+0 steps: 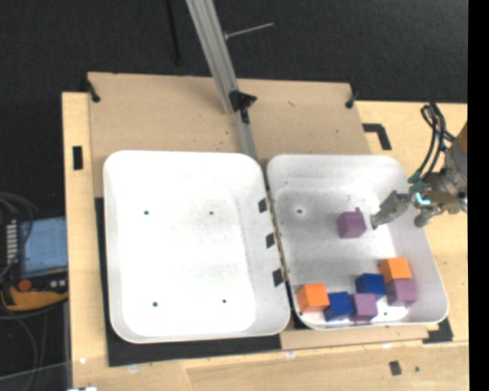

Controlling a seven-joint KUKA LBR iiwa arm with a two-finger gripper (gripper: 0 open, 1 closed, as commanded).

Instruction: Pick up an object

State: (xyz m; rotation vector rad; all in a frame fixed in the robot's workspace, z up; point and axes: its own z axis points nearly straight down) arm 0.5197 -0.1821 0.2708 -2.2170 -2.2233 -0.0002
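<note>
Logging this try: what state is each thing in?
Hand: over the right bin, beside the lone purple block, holding nothing.
Lone purple block: resting mid-bin, apart from the others.
Other blocks: six clustered at the near edge, two orange, two blue, two purple.
Right bin: holds all blocks.

We see a pale wooden bench (pixel 228 112) on dark carpet (pixel 65 23); left of the bench lie cables (pixel 8 332) and a blue box (pixel 45 245).
</note>
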